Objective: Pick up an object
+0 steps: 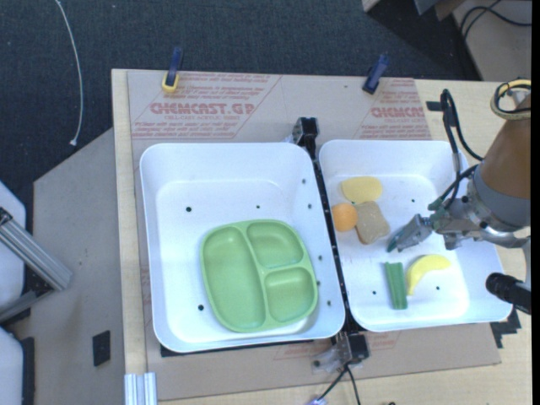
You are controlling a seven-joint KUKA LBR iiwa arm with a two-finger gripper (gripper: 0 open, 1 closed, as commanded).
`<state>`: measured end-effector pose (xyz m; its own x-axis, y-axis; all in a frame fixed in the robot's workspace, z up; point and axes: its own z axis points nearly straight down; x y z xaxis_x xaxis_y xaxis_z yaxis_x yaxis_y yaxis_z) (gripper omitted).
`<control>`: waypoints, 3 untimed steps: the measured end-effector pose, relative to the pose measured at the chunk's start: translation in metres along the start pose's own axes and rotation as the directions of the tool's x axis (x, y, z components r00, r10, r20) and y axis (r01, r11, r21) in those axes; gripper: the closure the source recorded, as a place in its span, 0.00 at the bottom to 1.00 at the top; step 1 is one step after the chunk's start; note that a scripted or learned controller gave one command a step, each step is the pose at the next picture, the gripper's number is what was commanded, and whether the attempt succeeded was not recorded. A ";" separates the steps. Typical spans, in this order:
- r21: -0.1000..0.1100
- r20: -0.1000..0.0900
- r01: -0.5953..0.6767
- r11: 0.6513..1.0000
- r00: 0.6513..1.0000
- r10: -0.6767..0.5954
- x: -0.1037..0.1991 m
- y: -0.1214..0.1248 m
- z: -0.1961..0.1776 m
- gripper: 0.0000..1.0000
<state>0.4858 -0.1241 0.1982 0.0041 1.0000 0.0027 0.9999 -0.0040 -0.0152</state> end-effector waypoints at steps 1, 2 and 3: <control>-0.014 0.002 0.004 1.000 1.000 -0.004 0.000 0.003 -0.007 0.00; -0.011 0.001 0.003 1.000 1.000 -0.003 0.004 0.010 0.038 0.00; -0.010 0.000 0.004 1.000 1.000 -0.004 0.015 0.010 0.086 0.00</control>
<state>0.4946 -0.1092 0.1116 0.0002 1.0000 0.0028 1.0000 -0.0002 -0.0051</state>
